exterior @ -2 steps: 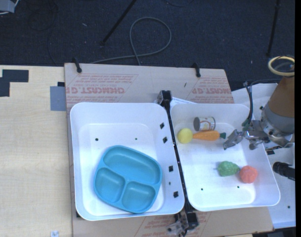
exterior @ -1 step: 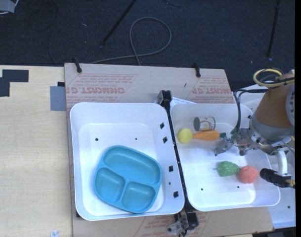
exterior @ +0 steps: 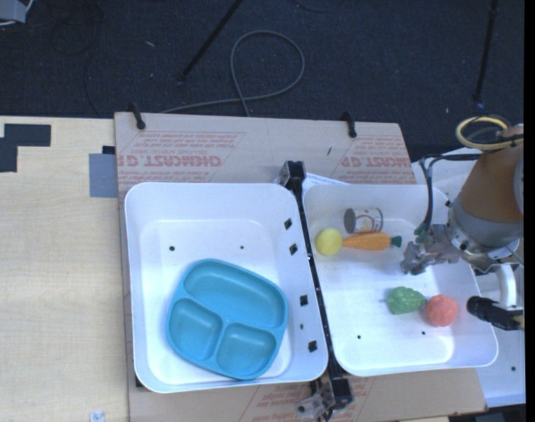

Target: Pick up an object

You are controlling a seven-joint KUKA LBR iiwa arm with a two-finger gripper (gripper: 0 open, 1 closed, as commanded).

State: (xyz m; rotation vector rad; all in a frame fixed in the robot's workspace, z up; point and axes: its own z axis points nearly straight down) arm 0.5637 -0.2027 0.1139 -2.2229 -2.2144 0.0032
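- At the right side of the right bin (exterior: 478,354), the hand (exterior: 418,260) hangs low over the white floor, at the end of the grey arm (exterior: 491,202) with its orange band.
- Whether the hand is open or closed cannot be told; it appears as a small dark grey cluster, and nothing can be seen gripped in it.
- Just left of the hand lies an orange carrot (exterior: 367,242) with a green tip, pointing toward the hand and close to it without clear contact.
- Above the carrot, and up-left of the hand, a small clear cup (exterior: 364,219) lies on its side.
- A yellow ball (exterior: 328,242) sits touching the carrot's far end, further left of the hand.
- Below the hand, a green lumpy toy (exterior: 406,301) rests on the bin floor, apart from the hand.
- Just beside the green toy, below and a little right of the hand, sits a red-orange round thing (exterior: 441,310).
- Far left of the hand, in the left bin (exterior: 144,236), a blue divided tray (exterior: 227,317) lies flat.
- Both bins stand on a cardboard sheet (exterior: 249,152) on the pale wood counter (exterior: 47,280).
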